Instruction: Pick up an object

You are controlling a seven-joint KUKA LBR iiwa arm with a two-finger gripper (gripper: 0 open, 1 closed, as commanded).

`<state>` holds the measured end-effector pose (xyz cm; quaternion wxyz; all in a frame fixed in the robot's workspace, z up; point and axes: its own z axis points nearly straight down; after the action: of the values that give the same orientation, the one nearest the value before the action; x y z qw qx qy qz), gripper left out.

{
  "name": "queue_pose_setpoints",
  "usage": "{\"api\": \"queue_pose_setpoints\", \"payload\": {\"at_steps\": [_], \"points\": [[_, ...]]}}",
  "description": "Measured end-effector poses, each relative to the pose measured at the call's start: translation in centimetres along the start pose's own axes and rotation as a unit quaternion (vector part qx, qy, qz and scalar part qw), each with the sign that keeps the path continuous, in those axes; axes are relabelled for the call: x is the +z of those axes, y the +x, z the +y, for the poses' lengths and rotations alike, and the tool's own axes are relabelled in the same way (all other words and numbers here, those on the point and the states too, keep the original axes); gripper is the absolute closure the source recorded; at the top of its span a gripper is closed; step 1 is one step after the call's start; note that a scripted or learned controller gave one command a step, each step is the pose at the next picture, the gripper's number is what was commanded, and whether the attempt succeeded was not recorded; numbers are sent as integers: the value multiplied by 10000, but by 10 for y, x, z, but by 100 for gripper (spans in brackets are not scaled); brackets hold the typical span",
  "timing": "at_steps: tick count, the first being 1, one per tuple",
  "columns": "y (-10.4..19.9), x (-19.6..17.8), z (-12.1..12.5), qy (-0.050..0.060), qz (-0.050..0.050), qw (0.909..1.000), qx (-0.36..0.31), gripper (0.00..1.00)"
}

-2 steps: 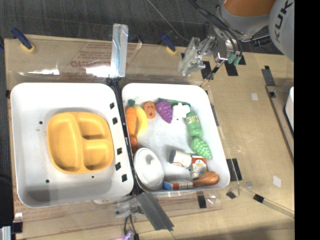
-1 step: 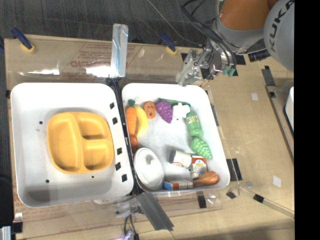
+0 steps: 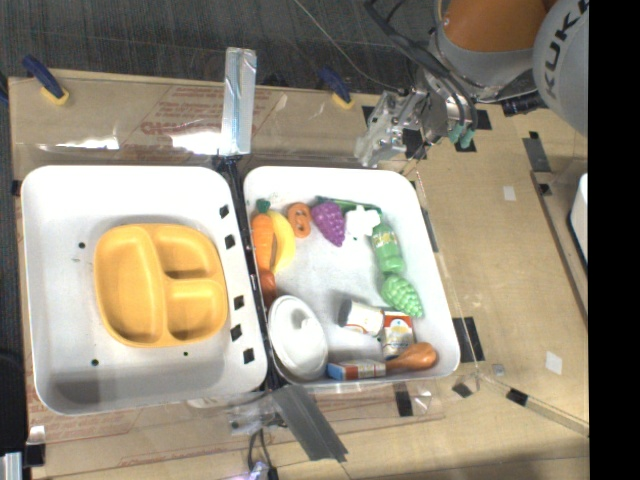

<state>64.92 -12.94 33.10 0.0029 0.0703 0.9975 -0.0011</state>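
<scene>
Gripper (image 3: 392, 138) hovers beyond right bin's (image 3: 432, 258) far rim, grip unreadable | purple grapes (image 3: 330, 220): light, stiff; you'd pinch midbody.

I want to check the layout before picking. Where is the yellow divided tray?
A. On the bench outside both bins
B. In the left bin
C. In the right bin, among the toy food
B: the yellow divided tray lies in the left bin.
</scene>
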Motion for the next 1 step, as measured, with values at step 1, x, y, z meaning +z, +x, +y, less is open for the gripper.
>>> {"api": "queue_pose_setpoints", "payload": {"at_steps": [1], "points": [[-1, -12, 1, 4, -21, 10000, -19, 100]]}}
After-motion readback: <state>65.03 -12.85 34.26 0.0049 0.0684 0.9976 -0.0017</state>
